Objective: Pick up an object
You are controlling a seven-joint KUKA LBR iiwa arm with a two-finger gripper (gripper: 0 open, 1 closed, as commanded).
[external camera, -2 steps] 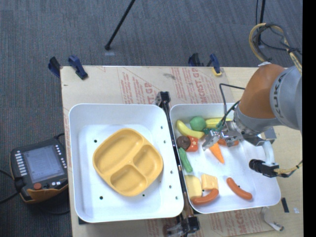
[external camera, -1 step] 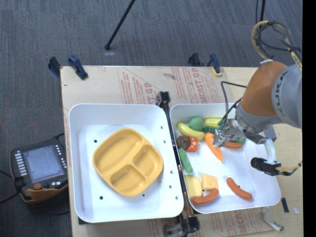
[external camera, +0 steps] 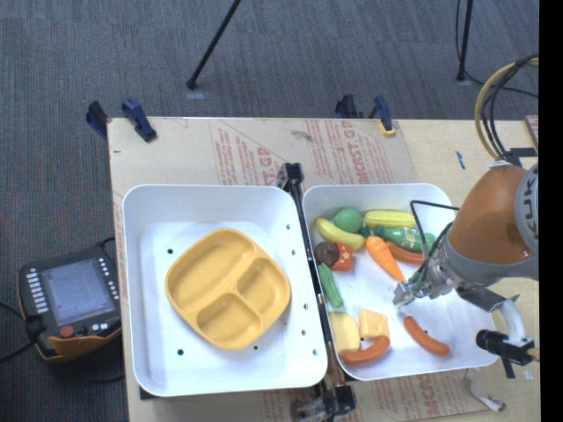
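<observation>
Gripper [external camera: 410, 292] low in right bin [external camera: 457, 345], just beside the carrot [external camera: 384, 258]; can't tell its opening or whether it has anything. Carrot lies mid-bin among toy food, likely light, hard, slick plastic; grab across the thick middle.

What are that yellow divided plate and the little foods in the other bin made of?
The yellow divided plate looks like moulded plastic: one even colour, rounded rims, a soft sheen. The carrot, banana and sausage seem to be toy plastic or rubber, with smooth surfaces and flat bright colours; which of the two is hard to tell. The white bins look like matte plastic.
</observation>
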